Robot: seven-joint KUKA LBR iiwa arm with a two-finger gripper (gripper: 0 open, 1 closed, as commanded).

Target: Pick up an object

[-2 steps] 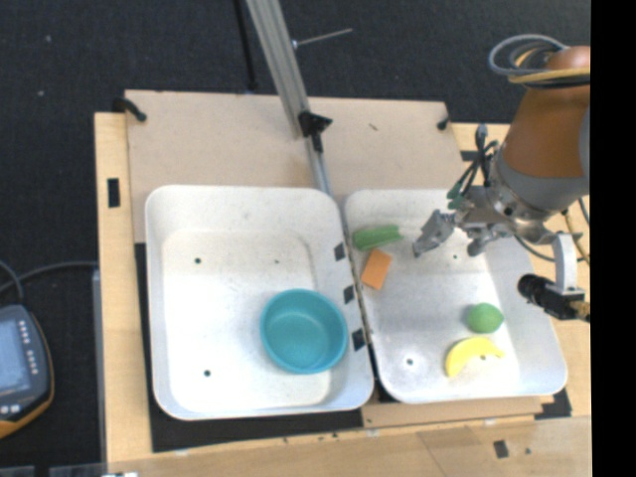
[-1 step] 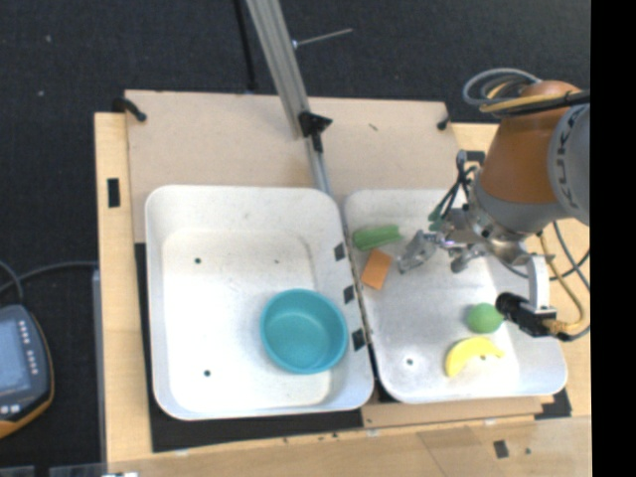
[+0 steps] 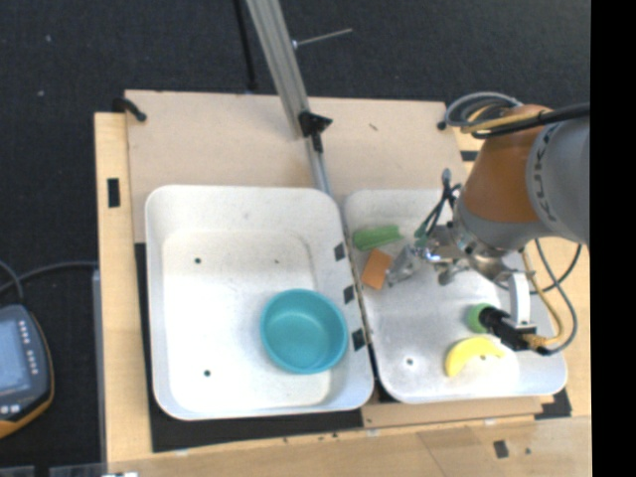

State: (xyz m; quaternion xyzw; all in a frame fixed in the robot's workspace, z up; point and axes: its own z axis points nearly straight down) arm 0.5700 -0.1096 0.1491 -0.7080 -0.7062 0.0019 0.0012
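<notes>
In the right bin (image 3: 427, 381), my gripper (image 3: 424, 267) hangs low over the floor, open, with nothing between its fingers. One fingertip (image 3: 401, 266) lies just right of a small orange block (image 3: 376, 269). A green object (image 3: 376, 237) rests above the block near the bin's left wall. A yellow banana-shaped piece (image 3: 473, 356) sits at the front right. Beside it is a small dark green item (image 3: 486, 317). In the left bin (image 3: 199, 217), a blue bowl (image 3: 303, 331) stands near the front right.
A slanted metal rail (image 3: 283, 58) runs from the top down to the gap between the bins. Cables (image 3: 542, 296) loop off the wrist over the right bin's right side. A handheld pendant (image 3: 20, 366) lies off the bench at the left.
</notes>
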